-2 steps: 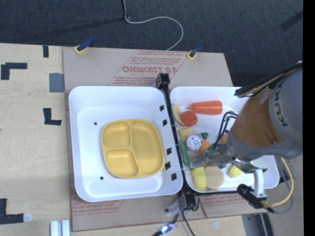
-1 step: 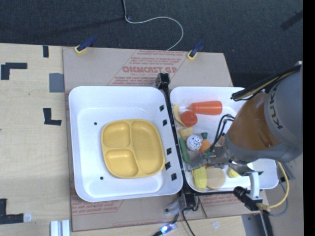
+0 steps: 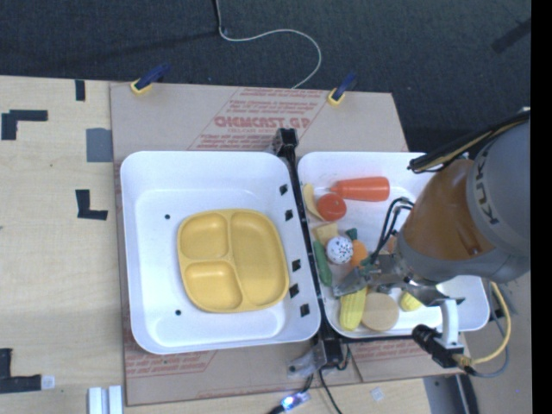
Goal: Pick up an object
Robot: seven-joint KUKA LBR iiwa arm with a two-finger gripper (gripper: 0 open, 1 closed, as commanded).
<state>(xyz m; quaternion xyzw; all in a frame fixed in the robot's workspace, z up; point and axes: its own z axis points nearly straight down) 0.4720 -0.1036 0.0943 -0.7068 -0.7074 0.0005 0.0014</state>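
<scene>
The right bin [image 3: 448,164] holds a pile of toy food. An orange carrot [image 3: 360,188] lies at the back with a red tomato [image 3: 330,206] beside it. A white dotted ball [image 3: 339,249] sits mid-bin, a yellow corn cob [image 3: 352,309] and a round tan biscuit [image 3: 379,314] lie at the front. A green strip [image 3: 323,264] runs along the left wall. My gripper [image 3: 356,276] reaches in from the right, low over the pile between the ball and the corn cob. The arm's body hides the right part of the bin.
The left bin [image 3: 147,231] holds a yellow divided plate [image 3: 231,259]. Both bins rest on a cardboard sheet [image 3: 250,119] clamped at the back. A white cable [image 3: 267,37] loops over the dark floor behind. Black clips [image 3: 285,141] join the bins at the middle wall.
</scene>
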